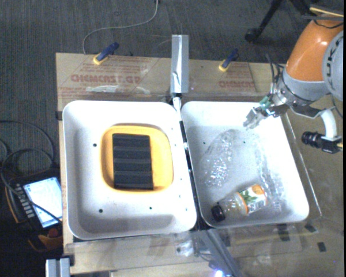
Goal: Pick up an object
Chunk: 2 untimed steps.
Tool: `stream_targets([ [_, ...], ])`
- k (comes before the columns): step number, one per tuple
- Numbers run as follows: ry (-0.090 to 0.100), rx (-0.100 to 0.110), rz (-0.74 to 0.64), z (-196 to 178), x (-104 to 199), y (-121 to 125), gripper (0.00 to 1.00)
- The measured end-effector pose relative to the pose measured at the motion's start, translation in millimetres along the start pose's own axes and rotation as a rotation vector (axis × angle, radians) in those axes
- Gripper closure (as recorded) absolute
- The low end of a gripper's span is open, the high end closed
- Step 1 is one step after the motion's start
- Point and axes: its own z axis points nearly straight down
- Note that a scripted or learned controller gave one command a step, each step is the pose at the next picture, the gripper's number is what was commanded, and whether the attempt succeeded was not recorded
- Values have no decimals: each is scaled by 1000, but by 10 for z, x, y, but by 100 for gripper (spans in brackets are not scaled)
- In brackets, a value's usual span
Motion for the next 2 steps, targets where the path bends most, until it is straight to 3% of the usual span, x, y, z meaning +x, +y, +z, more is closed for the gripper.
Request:
stream_targets([
  [1, -3, 2, -1, -91, -1, 3, 100],
  [2, -4, 2, -1, -90, -2, 2, 0],
])
